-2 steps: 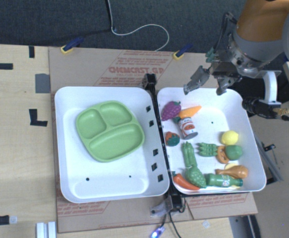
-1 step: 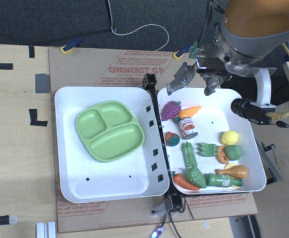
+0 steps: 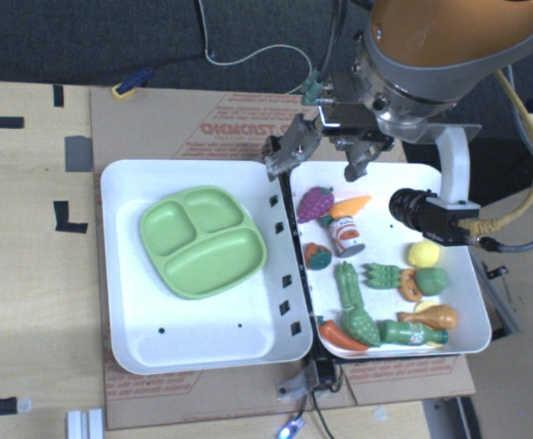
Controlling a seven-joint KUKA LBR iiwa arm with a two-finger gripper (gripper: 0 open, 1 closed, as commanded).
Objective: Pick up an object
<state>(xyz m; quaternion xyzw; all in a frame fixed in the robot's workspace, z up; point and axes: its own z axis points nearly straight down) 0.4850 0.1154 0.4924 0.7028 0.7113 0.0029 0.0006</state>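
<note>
The end effector [image 3: 325,158] hangs over the far edge of the right bin [image 3: 463,282], close to the divider between the two bins, with its two dark fingers spread wide apart and nothing between them: one finger [image 3: 289,149] reaches out over the divider, the other [image 3: 359,158] points down over the bin's far rim. Just in front of it, inside the right bin, lie the toys it could pick from. Nearest are a purple bunch of grapes [image 3: 315,203] and, touching it on the right, an orange carrot [image 3: 352,205] and a small red-and-white can [image 3: 346,234]. A little nearer the camera sits a round red and green piece [image 3: 317,256] beside the divider. Further on come a green corn-like piece [image 3: 348,286], a green spiky piece [image 3: 382,275], a yellow ball [image 3: 423,253] and a green and orange piece [image 3: 425,283] just under it. Along the near wall lie a red pepper [image 3: 335,335], a green bumpy vegetable [image 3: 360,326], a green bottle-shaped toy [image 3: 412,334] and a brown drumstick-shaped piece [image 3: 431,315]. A black cylindrical fitting [image 3: 420,211] on the arm hangs over the bin's right side. The left bin [image 3: 124,337] holds a green divided plate [image 3: 203,240], well apart from the toys. Both bins sit on a cardboard sheet [image 3: 184,126] on the worktop [image 3: 28,273].
</note>
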